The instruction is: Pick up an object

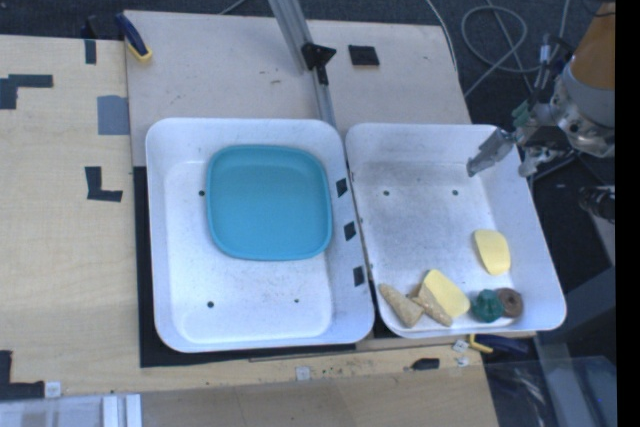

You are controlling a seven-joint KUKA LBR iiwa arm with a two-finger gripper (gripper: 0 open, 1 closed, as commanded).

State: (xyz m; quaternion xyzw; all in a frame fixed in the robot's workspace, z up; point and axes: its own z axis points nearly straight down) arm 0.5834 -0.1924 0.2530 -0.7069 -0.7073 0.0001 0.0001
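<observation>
Arm: the grey arm with its orange band enters from the right and hangs above the far right corner of the right shallow white plastic bin [420,205].
Gripper: the two-finger gripper [497,153] sits over the bin's far right rim, with nothing visible between its fingers — whether they are parted or pressed together I cannot tell at this size.
Candidate objects: all lie in the near right part of the right bin, well apart from the gripper.
Pale yellow rounded block [491,251]: lies alone by the right wall, the easiest to reach cleanly, I judge.
Yellow wedge, cheese-like [443,294]: lies at the near edge, touching the tan bread-like stick [401,305] on its left.
Small teal lump [487,306]: just beside a brown ring-shaped piece [511,302], both crowded into the near right corner.
Why clustered: the bin floor seems to slope toward its near wall, so loose pieces likely gather there.
Left bin [180,245]: holds a flat turquoise square plate [268,201] — too wide and flat for a pinch, I would guess.
Progress: nothing lifted yet.
</observation>
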